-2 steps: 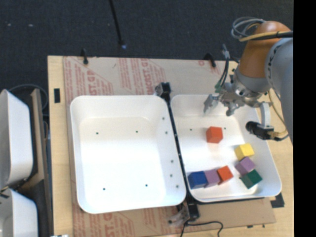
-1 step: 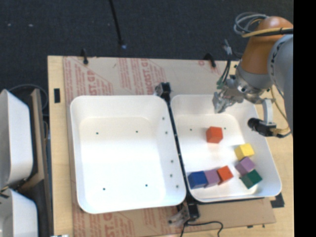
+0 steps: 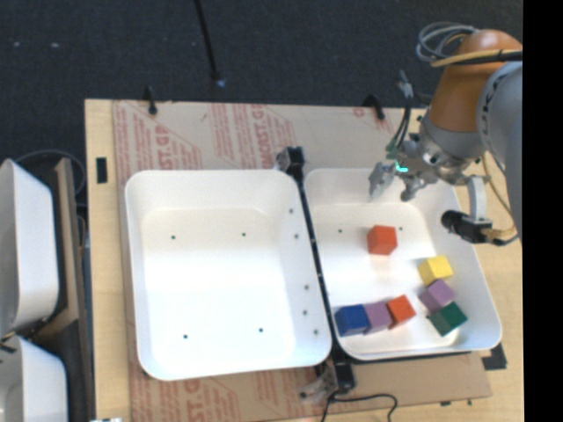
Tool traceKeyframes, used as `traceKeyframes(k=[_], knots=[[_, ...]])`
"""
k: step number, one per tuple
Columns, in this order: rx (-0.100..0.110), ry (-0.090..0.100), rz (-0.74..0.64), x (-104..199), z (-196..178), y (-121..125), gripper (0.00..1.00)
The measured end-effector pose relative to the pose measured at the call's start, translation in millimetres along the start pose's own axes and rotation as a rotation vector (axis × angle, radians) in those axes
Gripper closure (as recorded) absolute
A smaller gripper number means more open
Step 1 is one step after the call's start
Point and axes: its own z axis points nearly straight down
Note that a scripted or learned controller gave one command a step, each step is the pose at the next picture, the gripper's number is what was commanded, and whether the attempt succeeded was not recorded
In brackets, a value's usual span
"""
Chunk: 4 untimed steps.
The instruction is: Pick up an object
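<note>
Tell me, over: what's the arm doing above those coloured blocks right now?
Gripper open, holding nothing, above right bin's far edge. Nearest block: lone orange cube, apart from the rest. Nothing in the way.

So the arm (image 3: 493, 95) is a chunky grey thing with a big rounded orange band (image 3: 462, 90) just above the wrist. Pale looped cables (image 3: 444, 42) sit on top of it. The gripper (image 3: 398, 181) is a grey metal piece with two short fingers and a little green-lit spot. A black cable (image 3: 501, 196) trails beside it.
</note>
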Motion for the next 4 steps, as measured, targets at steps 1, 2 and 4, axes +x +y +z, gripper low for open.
traceKeyframes(k=[1, 2, 4], knots=[[0.008, 0.002, 0.0, -5.1, 81.7, -26.0, 0.0], [0.001, 0.001, -0.002, 28.6, 77.5, -55.9, 0.0], [-0.008, 0.001, -0.007, 97.1, -27.1, -35.2, 1.0]])
